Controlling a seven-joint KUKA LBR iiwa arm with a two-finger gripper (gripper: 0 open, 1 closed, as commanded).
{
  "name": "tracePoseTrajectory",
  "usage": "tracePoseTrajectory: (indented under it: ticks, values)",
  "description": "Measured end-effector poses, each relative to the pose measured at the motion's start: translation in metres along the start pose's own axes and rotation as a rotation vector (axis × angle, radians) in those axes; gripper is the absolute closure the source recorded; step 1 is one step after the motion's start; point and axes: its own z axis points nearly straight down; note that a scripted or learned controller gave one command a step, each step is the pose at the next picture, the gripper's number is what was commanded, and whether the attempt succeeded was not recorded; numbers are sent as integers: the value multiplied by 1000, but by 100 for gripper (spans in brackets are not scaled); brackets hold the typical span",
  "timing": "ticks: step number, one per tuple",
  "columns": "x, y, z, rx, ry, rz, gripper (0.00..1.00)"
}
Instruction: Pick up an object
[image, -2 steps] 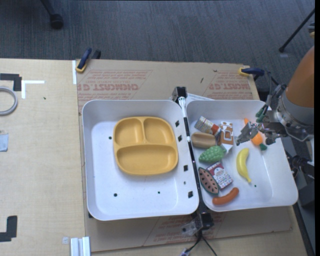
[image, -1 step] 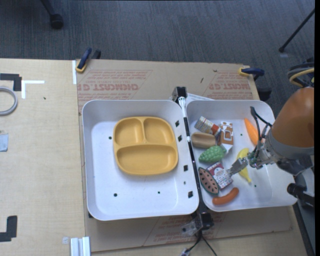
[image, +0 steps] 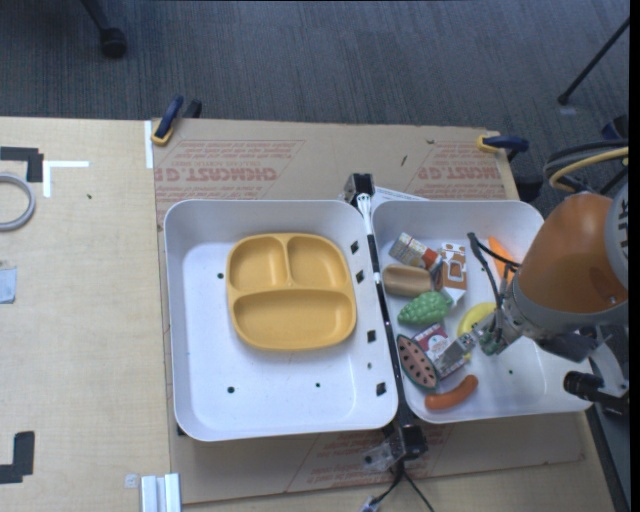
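Observation:
The right bin (image: 520, 395) holds several toy foods: a hot dog bun (image: 405, 281), a green bunch of grapes (image: 424, 307), a yellow banana (image: 474, 318), a watermelon slice (image: 415, 362), a red sausage (image: 451, 394) and small cartons (image: 450, 266). My gripper (image: 462, 350) reaches down into this bin from the right, its tip low between the banana and the watermelon slice, next to a small red and white packet (image: 436, 341). The orange wrist band (image: 570, 262) hides part of the bin's right side.
The left bin (image: 200, 390) carries a yellow divided plate (image: 291, 290). Both bins rest on cardboard (image: 250, 165) over a wooden bench. A blue and yellow clamp (image: 167, 118) sits at the cardboard's far left corner, another (image: 505, 144) at its far right.

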Motion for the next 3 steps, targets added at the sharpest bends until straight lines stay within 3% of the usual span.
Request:
tracePoseTrajectory:
  ticks: [1, 2, 3]
  values:
    - [-8, 53, 1, 1, 3, 111, 0]
    - [-26, 95, 1, 1, 3, -565, 0]
    - [-46, 137, 1, 3, 3, -201, 0]
